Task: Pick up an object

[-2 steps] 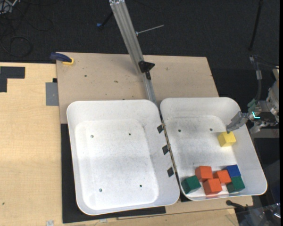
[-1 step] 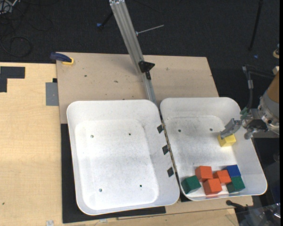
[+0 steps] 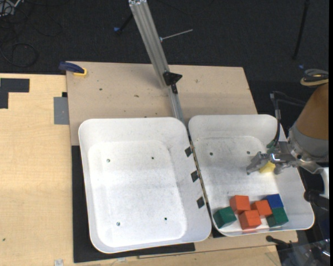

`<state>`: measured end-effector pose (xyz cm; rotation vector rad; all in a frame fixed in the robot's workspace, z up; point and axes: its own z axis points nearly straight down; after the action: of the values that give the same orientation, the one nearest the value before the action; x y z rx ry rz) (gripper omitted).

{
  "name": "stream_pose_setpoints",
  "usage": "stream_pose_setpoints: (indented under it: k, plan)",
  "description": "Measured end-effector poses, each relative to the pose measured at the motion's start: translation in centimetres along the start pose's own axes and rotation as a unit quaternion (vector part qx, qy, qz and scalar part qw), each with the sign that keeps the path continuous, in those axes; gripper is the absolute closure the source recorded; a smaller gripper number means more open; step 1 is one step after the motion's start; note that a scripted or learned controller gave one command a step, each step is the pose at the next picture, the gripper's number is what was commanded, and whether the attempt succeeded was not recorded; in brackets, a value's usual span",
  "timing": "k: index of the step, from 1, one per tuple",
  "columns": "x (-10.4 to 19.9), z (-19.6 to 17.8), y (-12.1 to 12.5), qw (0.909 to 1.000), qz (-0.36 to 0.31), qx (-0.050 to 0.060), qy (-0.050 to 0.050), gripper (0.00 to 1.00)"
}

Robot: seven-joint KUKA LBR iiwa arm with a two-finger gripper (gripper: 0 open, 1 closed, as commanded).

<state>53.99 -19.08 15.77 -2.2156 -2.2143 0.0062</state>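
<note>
Low over the right bin (image 3: 233, 127), the gripper (image 3: 262, 164) seemingly clasps a yellow block (image 3: 266, 168).

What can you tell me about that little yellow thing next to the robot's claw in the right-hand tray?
The yellow object is small, pale yellow and blocky, likely a toy block; its material is unclear. It sits in the right bin, toward the right wall, apart from the cluster of orange, green and blue blocks nearer the front. The gripper is right at it and partly covers it, so its full shape and whether it is gripped cannot be told.
</note>
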Motion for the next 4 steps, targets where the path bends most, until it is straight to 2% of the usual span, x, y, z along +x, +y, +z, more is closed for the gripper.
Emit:
stream_pose_setpoints:
  k: [1,2,3,4]
  plan:
    - [0.0,6.2,0.5,1.0,0.001,0.0,0.0,0.0]
    - [-0.3,4.9,0.6,1.0,0.005,-0.003,-0.001,1.0]
    - [0.5,-0.3,0.0,1.0,-0.001,-0.006,-0.002,1.0]
    - [0.5,-6.5,0.6,1.0,-0.001,-0.007,-0.002,1.0]
